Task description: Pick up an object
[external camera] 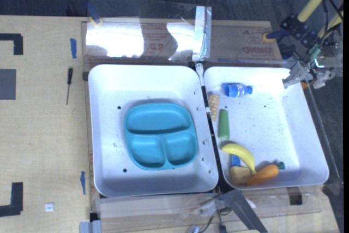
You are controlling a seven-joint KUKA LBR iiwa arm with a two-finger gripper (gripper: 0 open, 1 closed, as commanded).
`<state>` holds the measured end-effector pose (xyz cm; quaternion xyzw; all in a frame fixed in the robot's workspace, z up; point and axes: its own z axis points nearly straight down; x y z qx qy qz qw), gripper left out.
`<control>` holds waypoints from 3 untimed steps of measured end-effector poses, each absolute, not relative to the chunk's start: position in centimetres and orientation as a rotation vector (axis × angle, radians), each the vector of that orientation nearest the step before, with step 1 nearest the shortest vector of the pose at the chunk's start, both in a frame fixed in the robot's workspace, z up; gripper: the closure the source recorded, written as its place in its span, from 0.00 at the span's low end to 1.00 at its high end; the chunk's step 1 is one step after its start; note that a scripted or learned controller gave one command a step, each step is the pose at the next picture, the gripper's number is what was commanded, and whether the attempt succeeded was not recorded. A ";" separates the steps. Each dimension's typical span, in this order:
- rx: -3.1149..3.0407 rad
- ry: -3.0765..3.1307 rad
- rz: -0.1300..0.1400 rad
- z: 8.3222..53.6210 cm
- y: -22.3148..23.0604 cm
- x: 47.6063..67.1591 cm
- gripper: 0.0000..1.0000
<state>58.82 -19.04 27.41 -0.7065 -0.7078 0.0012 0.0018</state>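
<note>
At far right, above right bin's top corner, gripper sits outside the rim – jaw state cannot tell, parts too small and cluttered. Right bin holds blue bottle near top, green stick below it, then banana and carrot touching near front wall. Left bin holds blue tray, three compartments.
</note>
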 end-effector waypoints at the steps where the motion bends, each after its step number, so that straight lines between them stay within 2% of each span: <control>1: -2.084 -2.335 0.009 15.9 -10.6 55.8 0.00; 2: -2.082 -2.358 -0.006 8.7 -9.9 50.1 0.00; 3: -2.085 -2.358 -0.010 9.5 -10.0 50.3 1.00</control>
